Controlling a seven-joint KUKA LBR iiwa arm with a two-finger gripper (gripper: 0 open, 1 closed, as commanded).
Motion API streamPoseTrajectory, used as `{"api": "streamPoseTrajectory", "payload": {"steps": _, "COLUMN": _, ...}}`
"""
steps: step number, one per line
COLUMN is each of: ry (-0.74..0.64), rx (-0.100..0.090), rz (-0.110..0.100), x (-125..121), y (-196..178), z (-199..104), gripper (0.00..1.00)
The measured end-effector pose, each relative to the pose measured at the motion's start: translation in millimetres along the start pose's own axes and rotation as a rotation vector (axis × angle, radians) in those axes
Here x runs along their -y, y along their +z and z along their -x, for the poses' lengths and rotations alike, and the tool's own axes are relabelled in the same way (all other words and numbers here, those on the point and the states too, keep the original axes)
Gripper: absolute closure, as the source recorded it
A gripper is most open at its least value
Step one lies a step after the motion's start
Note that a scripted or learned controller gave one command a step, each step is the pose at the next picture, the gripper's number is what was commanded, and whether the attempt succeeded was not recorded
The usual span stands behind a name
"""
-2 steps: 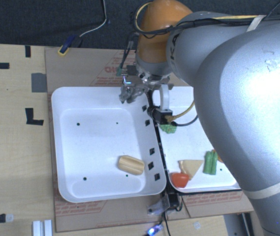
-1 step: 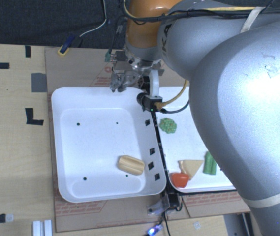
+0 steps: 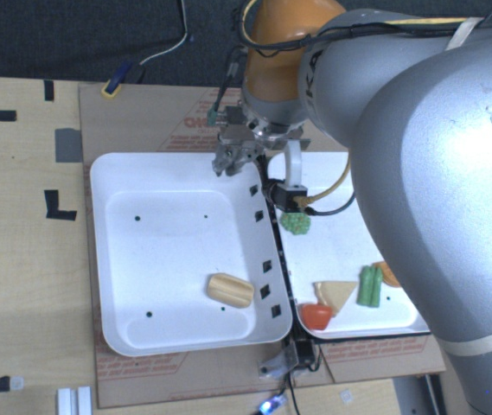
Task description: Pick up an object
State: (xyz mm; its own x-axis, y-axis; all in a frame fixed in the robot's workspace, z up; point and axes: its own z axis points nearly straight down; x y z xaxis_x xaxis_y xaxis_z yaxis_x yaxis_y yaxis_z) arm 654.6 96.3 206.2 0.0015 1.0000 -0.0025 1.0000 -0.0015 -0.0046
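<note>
My gripper (image 3: 230,158) hangs over the far right corner of the left bin (image 3: 116,188), high above the floor of the bin, with nothing visible between its fingers. A tan bread roll (image 3: 230,290) lies near the front right of the left bin, well below the gripper in the view. In the right bin (image 3: 341,240) I see a small green broccoli piece (image 3: 297,223), a cheese wedge (image 3: 337,294), a red tomato (image 3: 316,316), a green cucumber-like stick (image 3: 369,285) and an orange piece (image 3: 389,273) partly hidden by the arm.
The big grey arm covers the right side of the view and part of the right bin. A divider with black marks (image 3: 267,249) separates the bins. Cardboard (image 3: 142,115) lies under both bins; a cable with a blue-yellow plug (image 3: 118,80) rests behind.
</note>
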Motion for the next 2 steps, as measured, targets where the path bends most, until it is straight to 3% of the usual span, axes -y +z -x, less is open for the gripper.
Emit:
{"api": "streamPoseTrajectory", "payload": {"steps": 1, "ry": -0.007, "rx": -0.005, "rz": 0.009, "x": -14, "y": -58, "z": -42, "gripper": 1.00}}
{"api": "streamPoseTrajectory", "payload": {"steps": 2, "ry": -0.009, "rx": -0.005, "rz": 0.006, "x": -13, "y": -89, "z": -104, "gripper": 1.00}}
